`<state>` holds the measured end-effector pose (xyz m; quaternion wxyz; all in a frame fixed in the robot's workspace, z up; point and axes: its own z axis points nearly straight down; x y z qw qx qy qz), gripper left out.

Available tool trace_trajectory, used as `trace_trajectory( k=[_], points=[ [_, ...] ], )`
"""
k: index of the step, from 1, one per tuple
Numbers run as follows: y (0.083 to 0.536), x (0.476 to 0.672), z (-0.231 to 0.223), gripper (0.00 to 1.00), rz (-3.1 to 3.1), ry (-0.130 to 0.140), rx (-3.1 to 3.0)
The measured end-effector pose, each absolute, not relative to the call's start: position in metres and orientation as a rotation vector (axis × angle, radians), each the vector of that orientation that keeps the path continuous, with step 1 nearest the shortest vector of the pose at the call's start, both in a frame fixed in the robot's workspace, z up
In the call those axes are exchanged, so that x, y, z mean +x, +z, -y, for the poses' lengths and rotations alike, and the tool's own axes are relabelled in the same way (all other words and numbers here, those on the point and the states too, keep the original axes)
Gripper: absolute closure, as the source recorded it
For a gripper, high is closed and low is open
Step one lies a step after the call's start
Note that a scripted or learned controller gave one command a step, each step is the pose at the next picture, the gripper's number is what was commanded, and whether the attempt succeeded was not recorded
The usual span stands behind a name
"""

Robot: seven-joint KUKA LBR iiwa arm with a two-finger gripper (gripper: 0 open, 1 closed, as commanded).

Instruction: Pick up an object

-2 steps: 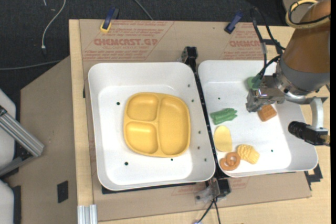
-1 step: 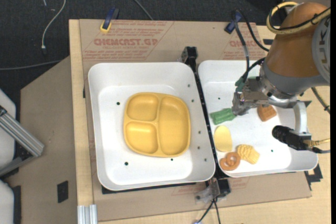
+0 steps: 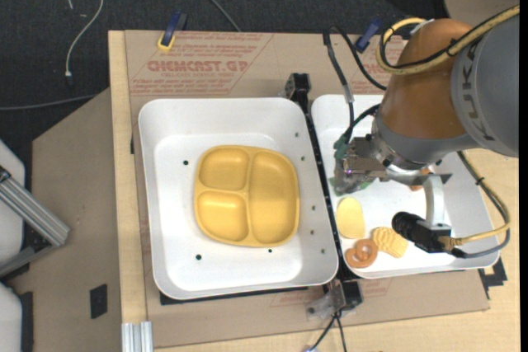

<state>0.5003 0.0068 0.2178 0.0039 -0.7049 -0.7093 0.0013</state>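
The claw (image 3: 363,165) hung low over the right bin (image 3: 470,255); whether it was clenched could not be told. Just below it lay the yellow piece (image 3: 351,217), ring (image 3: 360,254) and waffle (image 3: 389,241), none lifted. Judged: pick pending.

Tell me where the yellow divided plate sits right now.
The yellow divided plate lies flat in the middle of the left bin in the camera view, across the divider from the arm and the small food pieces.

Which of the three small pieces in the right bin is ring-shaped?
The orange ring, lowest in view near the right bin's front edge. The pale yellow oval above it is solid, and the ridged yellow piece has no hole.
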Motion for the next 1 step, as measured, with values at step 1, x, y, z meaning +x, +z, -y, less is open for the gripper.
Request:
trace_trajectory(
  k=[1],
  points=[
    [0.2162,0.494,-0.0503,1.0,2.224,0.004,-2.211]
  ],
)
